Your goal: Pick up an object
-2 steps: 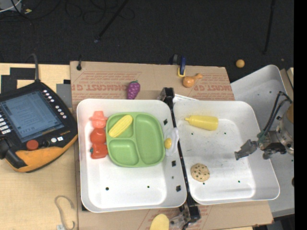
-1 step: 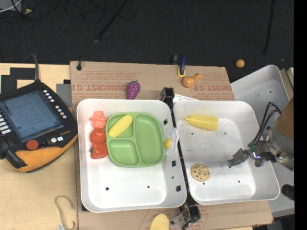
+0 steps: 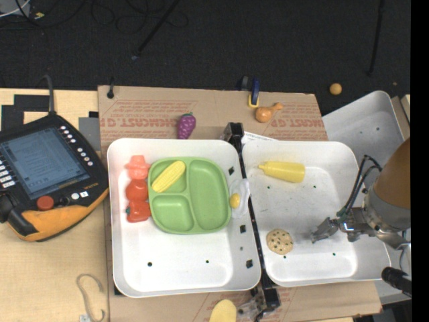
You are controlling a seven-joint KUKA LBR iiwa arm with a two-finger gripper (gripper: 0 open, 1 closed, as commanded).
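Tool [image 3: 326, 231] sits low over the right shallow white plastic bin [image 3: 335, 268], at about 4 o'clock of that bin; can't tell if it is released or clenched, too small and dark, nothing visibly between its tips. Grey arm with orange band [image 3: 397, 180] comes in from 3 o'clock.

Round tan cookie with dark chips [image 3: 279, 241] lies on the bin floor near the tool, at its 9 o'clock, apart from it. Yellow plastic squeeze bottle [image 3: 283, 172] lies on its side toward 12 o'clock of the same bin.

Left white bin [image 3: 174, 267] holds a green plastic divided plate [image 3: 194, 203] with a yellow toy corn cob [image 3: 167, 176] in its 10 o'clock compartment. Orange-red toy figure [image 3: 137, 190] lies just beside the plate at 9 o'clock. Small yellow item [image 3: 235, 200] sits at the plate's 3 o'clock edge.

Bins rest on brown printed cardboard [image 3: 147, 116] over a light wooden table [image 3: 40, 274]. On the cardboard at 12 o'clock: purple toy grapes [image 3: 186, 125], orange toy pear [image 3: 266, 112]. Black and orange teach pendant [image 3: 47, 176] on the table at 9 o'clock. Yellow rounded toy [image 3: 223, 310] at 6 o'clock. Dark carpet floor [image 3: 201, 32] behind, with a small orange ball [image 3: 335, 88].
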